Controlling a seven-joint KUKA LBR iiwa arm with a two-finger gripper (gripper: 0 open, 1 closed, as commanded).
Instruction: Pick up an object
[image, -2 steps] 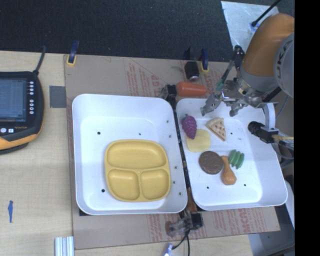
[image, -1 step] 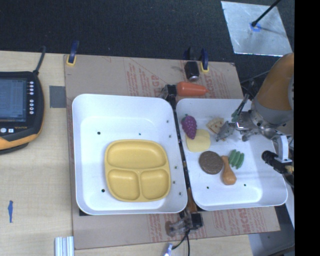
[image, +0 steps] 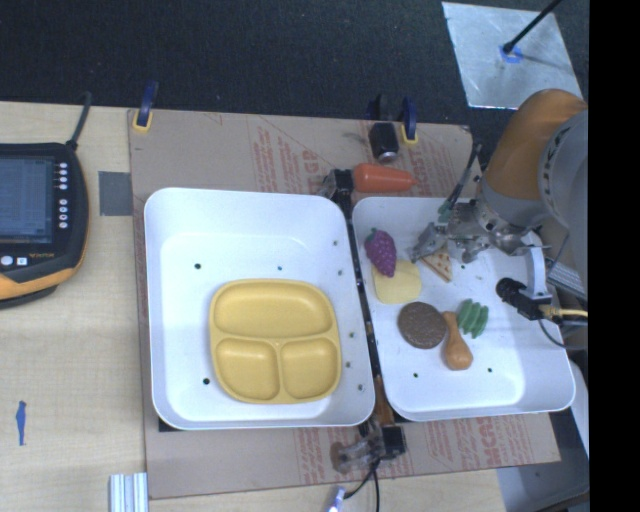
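Purple toy grapes (image: 381, 251) lie in the right bin (image: 505, 395), near its far-left corner, resting partly on a pale yellow slab (image: 397, 284) that looks like a cheese slice. Grey and orange-banded, the arm comes in from three o'clock, and its hand (image: 442, 238) sits low over the far part of this bin. Whether the hand is apart or together cannot be told; the metal parts blur against the white floor.

From the hand, the things lie as follows:
- A tan cracker (image: 438, 266) is at about six o'clock, just beside or under the hand; contact cannot be judged.
- The grapes are at about nine o'clock, near but apart.
- The cheese slice is at about seven o'clock, a little farther.
- A brown round patty (image: 422, 325) is at about six o'clock, well below the cracker.
- A toy carrot (image: 464, 333) with green top is at about five o'clock, just beside the patty.

Nothing can be seen gripped in the hand.

On the left, the second bin (image: 180, 225) holds a yellow divided plate (image: 274, 339). An orange-red toy (image: 380, 179) lies on the cardboard mat just beyond the seam of the two bins, at about eleven o'clock from the hand. A teach pendant (image: 35, 220) rests on the bench at the far left.
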